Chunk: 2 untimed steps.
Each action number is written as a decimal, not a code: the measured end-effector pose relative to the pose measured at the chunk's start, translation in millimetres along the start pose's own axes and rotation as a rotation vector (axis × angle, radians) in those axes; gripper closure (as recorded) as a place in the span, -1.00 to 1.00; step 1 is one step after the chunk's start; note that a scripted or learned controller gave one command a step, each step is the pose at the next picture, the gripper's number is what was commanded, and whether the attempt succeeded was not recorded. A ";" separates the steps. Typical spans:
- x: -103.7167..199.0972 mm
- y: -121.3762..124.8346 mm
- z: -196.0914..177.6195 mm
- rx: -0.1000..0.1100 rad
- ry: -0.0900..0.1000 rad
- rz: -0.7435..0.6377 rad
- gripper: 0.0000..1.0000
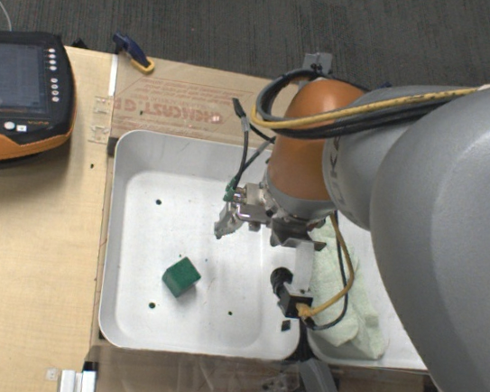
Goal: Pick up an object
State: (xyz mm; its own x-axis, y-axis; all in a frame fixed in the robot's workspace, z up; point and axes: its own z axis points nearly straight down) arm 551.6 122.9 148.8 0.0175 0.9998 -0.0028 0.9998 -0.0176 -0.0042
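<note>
The green block lies lower left of the gripper (apart from it); finger state probably indeterminate here.

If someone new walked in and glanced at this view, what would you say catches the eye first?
The big grey arm with its orange band dominates the right side, reaching over the bins. Next is the small green cube, alone on the floor of the left white bin, left of and below the gripper. A pale green cloth lies in the right bin, and an orange-edged teach pendant rests at the far left.
</note>
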 end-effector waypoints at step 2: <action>18.8 -74.4 -89.4 -0.002 0.000 -0.610 -1.00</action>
State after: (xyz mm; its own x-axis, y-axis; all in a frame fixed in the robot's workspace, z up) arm 477.9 143.2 238.5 -0.5583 0.8296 -0.0001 0.8296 0.5583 -0.0028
